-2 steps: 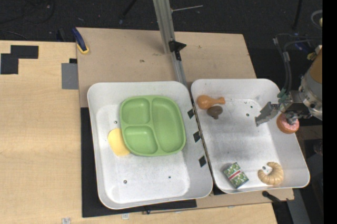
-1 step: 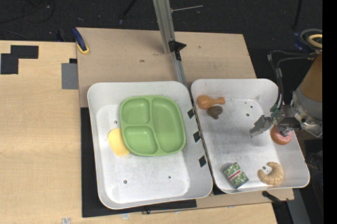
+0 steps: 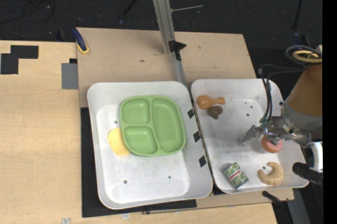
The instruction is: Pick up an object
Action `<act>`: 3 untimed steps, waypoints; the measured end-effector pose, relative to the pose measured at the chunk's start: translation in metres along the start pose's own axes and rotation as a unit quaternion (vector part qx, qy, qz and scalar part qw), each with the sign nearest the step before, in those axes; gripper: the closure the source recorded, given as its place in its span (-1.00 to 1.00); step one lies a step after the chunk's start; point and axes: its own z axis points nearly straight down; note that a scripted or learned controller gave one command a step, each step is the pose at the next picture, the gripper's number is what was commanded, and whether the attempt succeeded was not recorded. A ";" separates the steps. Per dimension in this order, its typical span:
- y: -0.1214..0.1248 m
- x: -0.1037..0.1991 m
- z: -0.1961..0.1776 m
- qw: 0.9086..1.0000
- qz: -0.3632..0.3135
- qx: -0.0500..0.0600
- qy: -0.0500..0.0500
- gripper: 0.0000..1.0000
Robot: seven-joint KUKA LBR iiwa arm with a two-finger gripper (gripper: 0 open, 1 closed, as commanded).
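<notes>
Two white bins sit side by side; the right bin [image 3: 239, 92] holds the loose objects, and the gripper [image 3: 269, 136] is down at its right side, directly over a small red, rounded object [image 3: 273, 145] at centre right of the frame. The step in hand looks like the descent onto that red piece. The wrist hides the fingertips, so whether they are spread or closed on it cannot be told. The next move probably calls for a firm closure and a straight lift. The red object is small, smooth and partly hidden under the tool. Below it lies a tan croissant [image 3: 272, 173]; a green packet [image 3: 235, 174] is lower left of it.
</notes>
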 end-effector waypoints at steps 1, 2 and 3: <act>0.000 0.001 0.053 1.000 0.000 -0.002 0.000 -1.00; 0.002 -0.003 0.038 1.000 0.003 -0.006 -0.004 1.00; 0.006 -0.003 -0.005 1.000 0.000 -0.005 -0.002 1.00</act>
